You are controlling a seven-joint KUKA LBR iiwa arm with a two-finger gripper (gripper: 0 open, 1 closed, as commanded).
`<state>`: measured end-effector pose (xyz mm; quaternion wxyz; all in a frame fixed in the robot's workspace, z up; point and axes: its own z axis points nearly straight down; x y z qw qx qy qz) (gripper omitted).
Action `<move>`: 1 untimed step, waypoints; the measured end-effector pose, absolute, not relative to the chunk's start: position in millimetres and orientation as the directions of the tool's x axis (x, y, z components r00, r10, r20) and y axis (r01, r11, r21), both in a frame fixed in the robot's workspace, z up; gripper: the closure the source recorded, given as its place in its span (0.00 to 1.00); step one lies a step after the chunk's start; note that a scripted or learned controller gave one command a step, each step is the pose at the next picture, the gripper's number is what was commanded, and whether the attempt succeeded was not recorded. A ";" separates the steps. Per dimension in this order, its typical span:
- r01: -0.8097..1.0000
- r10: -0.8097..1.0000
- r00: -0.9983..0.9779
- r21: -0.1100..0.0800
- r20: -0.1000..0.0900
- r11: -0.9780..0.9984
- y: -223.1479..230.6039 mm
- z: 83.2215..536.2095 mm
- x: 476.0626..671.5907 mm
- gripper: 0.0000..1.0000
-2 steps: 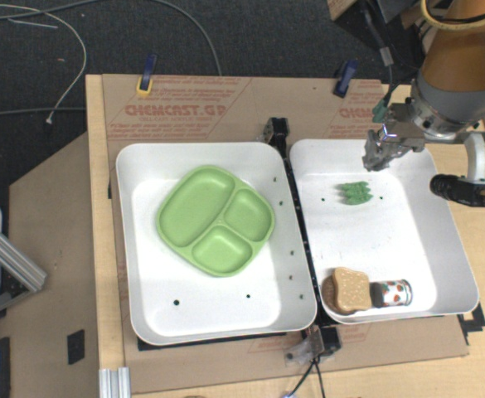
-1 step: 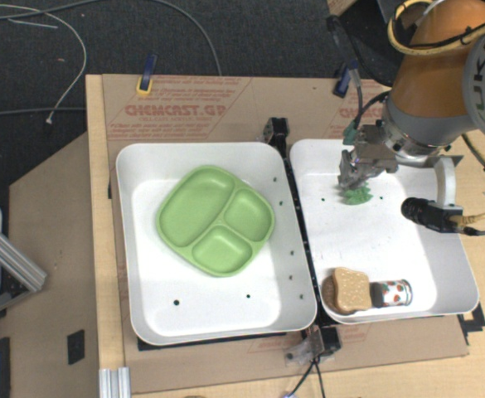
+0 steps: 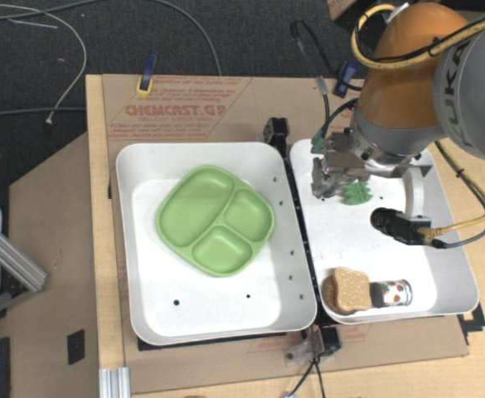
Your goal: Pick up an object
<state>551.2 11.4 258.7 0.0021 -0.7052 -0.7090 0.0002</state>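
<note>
In the right bin point(image 3: 441, 247), at its near edge, lie a toast point(image 3: 347, 292) and a small can point(image 3: 390, 293), touching each other. Further in, a green toy point(image 3: 357, 192) lies at the far part of this bin, and the gripper point(image 3: 332, 181) is low just beside it. I cannot tell how the jaws stand. It seems the reaching step; next the jaws should close around the toy, then lift. The left bin point(image 3: 143, 181) holds a green plate point(image 3: 215, 220).
</note>
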 end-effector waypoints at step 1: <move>1.000 1.000 -0.005 -0.006 0.003 0.005 61.6 238.3 530.0 1.00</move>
